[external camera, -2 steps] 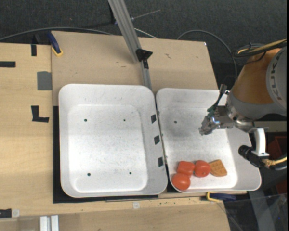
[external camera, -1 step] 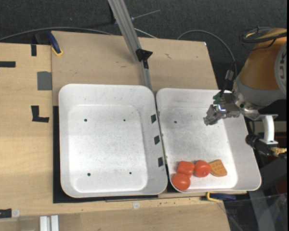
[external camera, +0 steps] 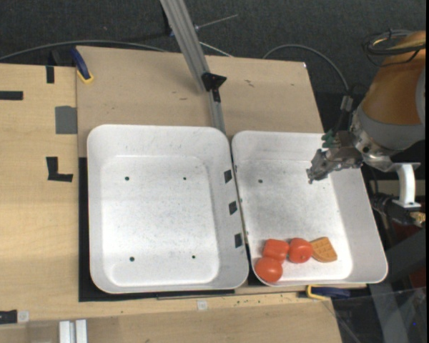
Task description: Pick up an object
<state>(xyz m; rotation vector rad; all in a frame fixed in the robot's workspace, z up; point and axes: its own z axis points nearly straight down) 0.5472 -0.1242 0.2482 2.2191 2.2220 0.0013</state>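
Observation:
Three small red tomato-like pieces [external camera: 280, 254] lie clustered at the near edge of the right bin [external camera: 286, 163], with an orange-brown cracker-like piece [external camera: 324, 249] touching them on the right. My gripper [external camera: 317, 170] hangs over the right bin's far right part, well away from the cluster, pointing down and left. The fingers look dark and close together, with nothing visible between them.
The left bin [external camera: 157, 206] sits beside the right one, joined by black clips along the shared rim. A grey slanted pole [external camera: 189, 41] rises behind the bins. Cables run over the bench at the back.

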